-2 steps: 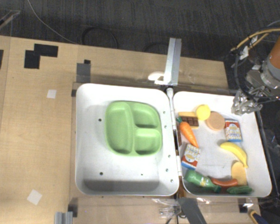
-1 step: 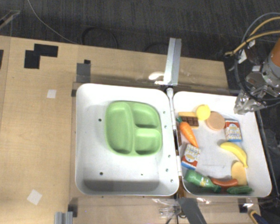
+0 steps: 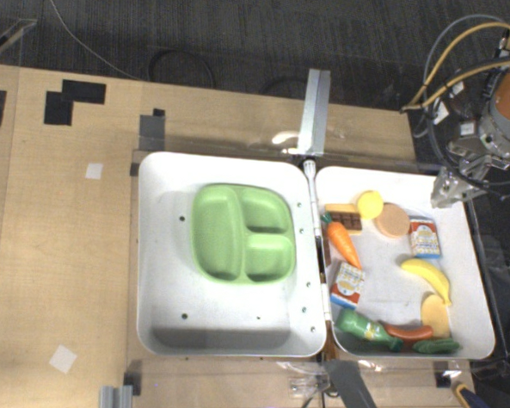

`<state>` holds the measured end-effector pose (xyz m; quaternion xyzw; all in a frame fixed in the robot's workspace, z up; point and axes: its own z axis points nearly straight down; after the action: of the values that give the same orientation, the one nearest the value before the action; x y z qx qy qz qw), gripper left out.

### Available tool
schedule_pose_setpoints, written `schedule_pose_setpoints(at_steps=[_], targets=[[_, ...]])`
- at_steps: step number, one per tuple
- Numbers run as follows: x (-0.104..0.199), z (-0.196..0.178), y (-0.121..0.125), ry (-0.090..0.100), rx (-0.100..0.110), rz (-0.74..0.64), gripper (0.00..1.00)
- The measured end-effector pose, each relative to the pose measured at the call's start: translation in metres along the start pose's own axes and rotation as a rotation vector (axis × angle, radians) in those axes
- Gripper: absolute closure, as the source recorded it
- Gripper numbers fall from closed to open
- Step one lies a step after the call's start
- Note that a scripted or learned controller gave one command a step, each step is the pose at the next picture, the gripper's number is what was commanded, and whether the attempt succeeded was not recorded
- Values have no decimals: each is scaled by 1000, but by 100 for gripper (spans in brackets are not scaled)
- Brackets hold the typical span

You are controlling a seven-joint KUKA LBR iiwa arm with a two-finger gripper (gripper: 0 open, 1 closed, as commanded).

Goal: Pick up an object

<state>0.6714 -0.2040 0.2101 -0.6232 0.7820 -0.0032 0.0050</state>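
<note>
Two white bins sat side by side on the tabletop.
The left bin held a green divided tray; the right bin held a carrot, a banana and small cartons, with the gripper above its far right corner.

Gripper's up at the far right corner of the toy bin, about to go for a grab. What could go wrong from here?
1. The toys in the right bin are crowded: the banana touches a yellow piece, so a grab may catch two or slip.
2. The gripper sits near the bin's rim and could clip it descending.
</note>
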Motion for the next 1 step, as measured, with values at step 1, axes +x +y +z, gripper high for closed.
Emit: schedule_pose_setpoints(at_steps=[1], targets=[[0,2,0,0,0,-242,100]])
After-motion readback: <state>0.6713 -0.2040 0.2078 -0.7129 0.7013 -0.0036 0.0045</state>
